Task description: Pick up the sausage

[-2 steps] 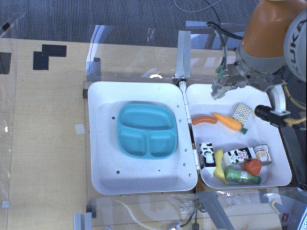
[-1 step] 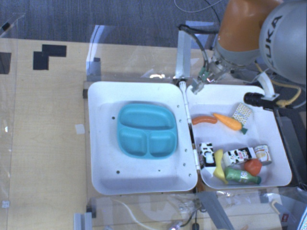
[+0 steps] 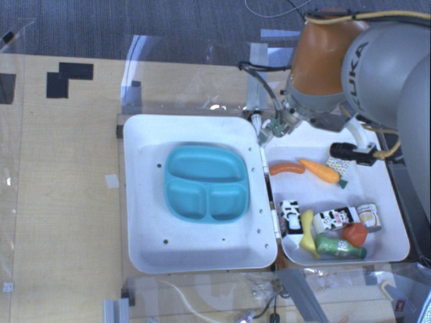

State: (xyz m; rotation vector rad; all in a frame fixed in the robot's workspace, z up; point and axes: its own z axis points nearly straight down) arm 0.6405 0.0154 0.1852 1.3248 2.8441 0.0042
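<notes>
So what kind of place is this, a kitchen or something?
More likely a robot test lab: a grey arm reaches over two white bins, toy food like a sausage fills one, and loose cables trail on carpet.

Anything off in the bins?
Nothing stands out. The sausage lies flat in the right bin beside the carrot; other items are clustered at its near edge. The blue tray sits squarely in the left bin.

Two white bins (image 3: 135, 200); one blue tray (image 3: 205, 192); one sausage (image 3: 287, 169); one carrot (image 3: 319, 171); one banana (image 3: 307, 233).
</notes>
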